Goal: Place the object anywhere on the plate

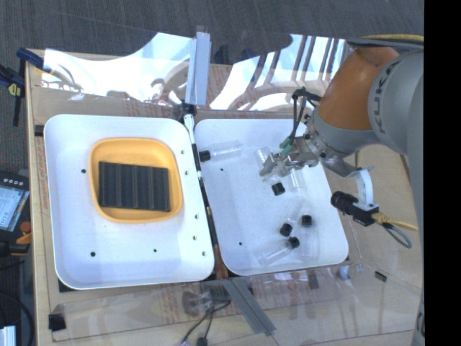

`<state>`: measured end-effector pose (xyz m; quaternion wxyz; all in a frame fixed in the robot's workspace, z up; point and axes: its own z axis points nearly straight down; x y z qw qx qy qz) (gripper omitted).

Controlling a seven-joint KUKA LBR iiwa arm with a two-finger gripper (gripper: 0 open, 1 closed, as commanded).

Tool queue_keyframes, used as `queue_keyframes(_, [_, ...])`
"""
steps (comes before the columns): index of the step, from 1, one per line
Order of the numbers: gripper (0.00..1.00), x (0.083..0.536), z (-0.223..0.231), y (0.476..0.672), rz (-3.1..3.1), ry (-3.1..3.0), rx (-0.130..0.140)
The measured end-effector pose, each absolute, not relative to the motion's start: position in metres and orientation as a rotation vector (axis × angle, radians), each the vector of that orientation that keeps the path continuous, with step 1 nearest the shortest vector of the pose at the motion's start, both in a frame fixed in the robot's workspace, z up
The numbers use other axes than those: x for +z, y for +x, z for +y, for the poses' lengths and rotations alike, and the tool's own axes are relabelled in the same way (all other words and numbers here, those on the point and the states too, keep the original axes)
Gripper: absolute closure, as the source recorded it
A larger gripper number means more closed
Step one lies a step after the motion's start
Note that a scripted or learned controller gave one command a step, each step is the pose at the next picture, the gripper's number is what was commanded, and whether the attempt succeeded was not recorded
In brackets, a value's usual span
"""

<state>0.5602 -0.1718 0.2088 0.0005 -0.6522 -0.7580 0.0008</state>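
Vials [288,245], clear with black caps, lie scattered in the right bin [238,258], none of them yet on the yellow plate [114,153] that sits in the left bin [68,251] with a dark ribbed insert [135,186] on it. So the task looks barely begun: a vial must be grasped, carried across the divider and set down. The claw [282,161] hovers low over the upper middle of the right bin, beside a capped vial [278,187]. Whether it is wide or narrow, or grips anything, I cannot tell; glare and transparent plastic blur that spot. How many vials there are is also hard to count.
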Motion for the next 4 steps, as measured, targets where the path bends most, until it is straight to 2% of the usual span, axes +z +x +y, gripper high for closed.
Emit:
queue_keyframes(1, [0.00, 0.209, -0.172, 0.560, -2.381, -2.049, 0.003])
queue_keyframes(2, [0.00, 0.209, -0.172, 0.560, -2.381, -2.049, 0.003])
queue_keyframes(3, [0.00, 0.215, -0.171, 0.569, -2.664, -1.666, 0.002])
queue_keyframes(4, [0.00, 0.225, -0.155, 0.541, -2.912, -1.172, 0.001])
